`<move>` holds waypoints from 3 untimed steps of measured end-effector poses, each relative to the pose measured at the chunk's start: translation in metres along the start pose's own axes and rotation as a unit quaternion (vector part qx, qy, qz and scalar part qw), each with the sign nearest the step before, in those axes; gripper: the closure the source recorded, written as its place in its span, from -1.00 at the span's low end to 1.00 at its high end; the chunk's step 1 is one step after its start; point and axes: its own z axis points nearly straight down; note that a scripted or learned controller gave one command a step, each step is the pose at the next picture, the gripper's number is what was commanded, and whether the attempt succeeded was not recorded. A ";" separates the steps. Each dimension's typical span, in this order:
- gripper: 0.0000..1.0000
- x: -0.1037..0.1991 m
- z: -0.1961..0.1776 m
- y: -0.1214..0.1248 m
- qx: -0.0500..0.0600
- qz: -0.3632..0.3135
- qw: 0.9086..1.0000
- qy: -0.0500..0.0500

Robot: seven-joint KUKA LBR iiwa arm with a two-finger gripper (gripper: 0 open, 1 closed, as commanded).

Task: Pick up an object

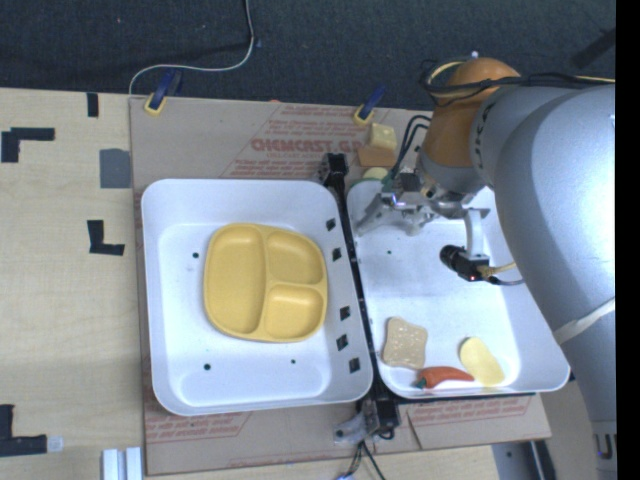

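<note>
Hand (392,208): you find it low over the upper left corner of the right bin (440,313), close against the divider where the two bins meet. Its metal parts sit under the orange band (455,118) of the arm's wrist, and you cannot tell from this slant whether it is spread or pressed together; nothing visible sits in it.

Camera view, right bin: you see three loose objects along the lower edge. A tan square cracker-like piece (405,342) lies flat near the lower left. A pale yellow oval piece (483,360) lies toward the lower right. An orange-red carrot-shaped item (443,376) lies between them, against the bin's front wall, just beside the yellow oval. All three are well apart from the hand, across the bare floor of the bin. A small black part with a red light (462,261) hangs off the arm over the bin's middle.

Camera view, behind the right bin: a tan block (377,155) and a small yellow block (383,134) sit on the cardboard, near the hand.

Camera view, left bin (170,298): a yellow divided plate (264,280) with three compartments lies flat in the centre.

Both bins rest on a cardboard sheet (240,138) on the worktop (60,318); a white cable (235,28) runs across the dark floor above.
</note>
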 end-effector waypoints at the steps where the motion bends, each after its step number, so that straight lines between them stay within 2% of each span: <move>1: -1.00 -0.005 0.000 -0.019 -0.002 0.001 1.000 0.001; 2: -1.00 0.000 0.000 -0.006 -0.002 0.001 1.000 0.002; 3: -1.00 0.000 0.000 -0.012 -0.002 0.002 1.000 0.001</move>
